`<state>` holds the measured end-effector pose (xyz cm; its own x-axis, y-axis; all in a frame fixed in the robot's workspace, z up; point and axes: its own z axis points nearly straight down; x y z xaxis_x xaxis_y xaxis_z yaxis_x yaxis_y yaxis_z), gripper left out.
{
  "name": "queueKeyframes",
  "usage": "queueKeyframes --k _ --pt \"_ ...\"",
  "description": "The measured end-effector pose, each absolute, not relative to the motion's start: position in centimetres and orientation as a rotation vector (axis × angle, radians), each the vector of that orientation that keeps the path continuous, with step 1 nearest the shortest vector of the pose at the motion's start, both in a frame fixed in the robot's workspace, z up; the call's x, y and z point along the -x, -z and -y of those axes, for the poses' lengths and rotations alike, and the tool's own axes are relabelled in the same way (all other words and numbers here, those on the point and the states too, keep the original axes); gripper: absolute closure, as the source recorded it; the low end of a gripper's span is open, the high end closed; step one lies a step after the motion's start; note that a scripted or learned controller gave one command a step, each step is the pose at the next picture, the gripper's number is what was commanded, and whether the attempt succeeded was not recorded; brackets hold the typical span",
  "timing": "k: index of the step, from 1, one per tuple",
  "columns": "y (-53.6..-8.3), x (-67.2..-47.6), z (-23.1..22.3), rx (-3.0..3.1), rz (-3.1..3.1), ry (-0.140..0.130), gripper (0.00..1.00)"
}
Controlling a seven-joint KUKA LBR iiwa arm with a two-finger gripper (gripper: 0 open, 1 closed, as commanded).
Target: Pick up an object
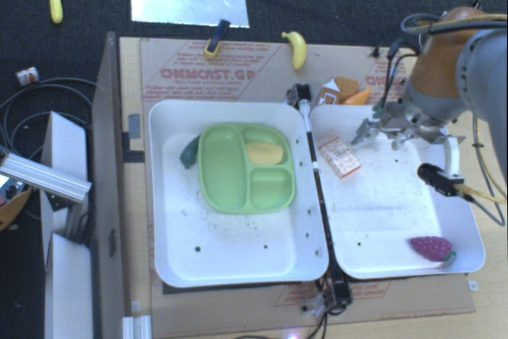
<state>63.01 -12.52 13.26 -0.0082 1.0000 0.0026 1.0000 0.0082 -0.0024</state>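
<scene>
My gripper hangs over the back of the right bin, below the grey and orange arm. Its metal fingers stand open with nothing between them. A small pink and white box lies on the bin floor just left of the gripper, apart from it. A purple berry-like toy rests in the bin's front right corner. The left bin holds a green divided plate with a yellow item in its top right compartment. A dark green piece lies at the plate's left edge.
Orange and white items sit at the right bin's back rim. A toy banana and a yellow clamp lie on the cardboard behind the bins. A black rod runs along the seam between the bins. Cables trail at the far right.
</scene>
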Motion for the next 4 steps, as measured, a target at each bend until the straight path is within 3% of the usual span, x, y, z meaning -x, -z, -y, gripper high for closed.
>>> queueKeyframes --k 1,2,4 --pt "-8.7 -63.2 8.6 2.219 2.234 0.006 0.00" --pt "-9.1 -64.3 9.9 2.223 2.227 0.015 0.00" --pt "-9.2 -63.6 10.0 2.230 2.237 0.019 0.00"
